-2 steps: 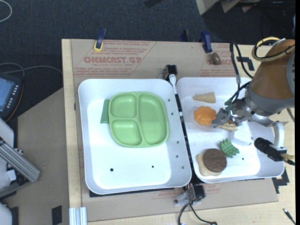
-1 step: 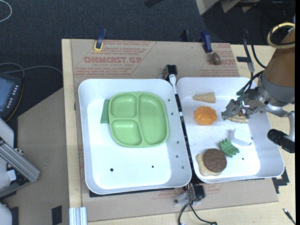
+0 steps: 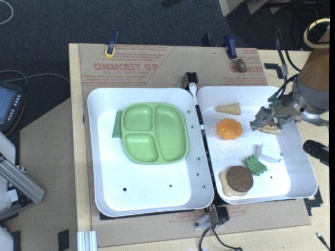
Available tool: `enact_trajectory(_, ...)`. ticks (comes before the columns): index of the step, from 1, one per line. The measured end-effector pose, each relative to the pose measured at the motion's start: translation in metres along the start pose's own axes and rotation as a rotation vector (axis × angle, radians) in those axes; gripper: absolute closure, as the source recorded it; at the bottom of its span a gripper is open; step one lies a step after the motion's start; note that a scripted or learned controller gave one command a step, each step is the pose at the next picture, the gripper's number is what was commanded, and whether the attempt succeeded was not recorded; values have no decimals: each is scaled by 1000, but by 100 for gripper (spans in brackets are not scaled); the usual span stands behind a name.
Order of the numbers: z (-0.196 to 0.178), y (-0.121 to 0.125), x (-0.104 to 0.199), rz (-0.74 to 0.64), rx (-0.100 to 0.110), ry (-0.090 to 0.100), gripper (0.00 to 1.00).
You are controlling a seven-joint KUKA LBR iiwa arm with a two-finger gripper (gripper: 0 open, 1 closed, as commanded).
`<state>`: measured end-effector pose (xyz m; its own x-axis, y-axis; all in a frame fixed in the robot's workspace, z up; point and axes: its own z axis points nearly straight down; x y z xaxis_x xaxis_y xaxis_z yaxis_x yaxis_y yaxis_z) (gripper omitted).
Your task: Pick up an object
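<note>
Pincer [image 3: 268, 120] sits low in right bin [image 3: 293, 187], right of orange toy fruit [image 3: 229, 128], over a tan piece [image 3: 270, 130]; can't tell if clenched or released. Fruit prob. light, stiff, smooth, rounded — may slip; take it across the middle.

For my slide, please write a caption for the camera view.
End effector low over the right bin near an orange piece; green plate in left bin.
</note>
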<state>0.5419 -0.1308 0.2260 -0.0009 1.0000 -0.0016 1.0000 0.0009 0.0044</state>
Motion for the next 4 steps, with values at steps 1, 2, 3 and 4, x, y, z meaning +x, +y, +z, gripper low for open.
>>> enact_trajectory(1,-7,-8,58,-6,6,5,100)
enact_trajectory(2,-13,-22,105,-4,7,4,100)
enact_trajectory(3,-15,-35,156,-3,8,4,100)
enact_trajectory(4,12,-52,189,-1,10,3,100)
